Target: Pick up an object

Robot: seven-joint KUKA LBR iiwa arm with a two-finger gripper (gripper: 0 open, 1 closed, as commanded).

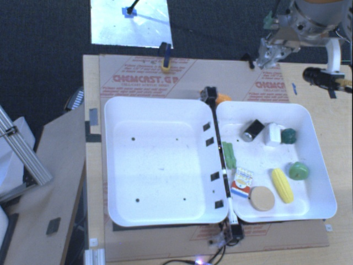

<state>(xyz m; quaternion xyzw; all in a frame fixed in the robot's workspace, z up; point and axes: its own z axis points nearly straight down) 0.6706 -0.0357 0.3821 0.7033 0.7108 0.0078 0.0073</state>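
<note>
The gripper (pixel 265 57) hangs beyond the right bin's (pixel 317 148) far rim; its finger spread cannot be told. Below it in that bin lie a black cylinder (pixel 253 130), white block (pixel 272 133), yellow corn cob (pixel 282 185) and tan wooden disc (pixel 262 198).

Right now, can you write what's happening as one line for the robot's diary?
phase: hand raised behind right bin | holding: nothing seen | right bin: yellow corn, round wooden disc, black can
</note>
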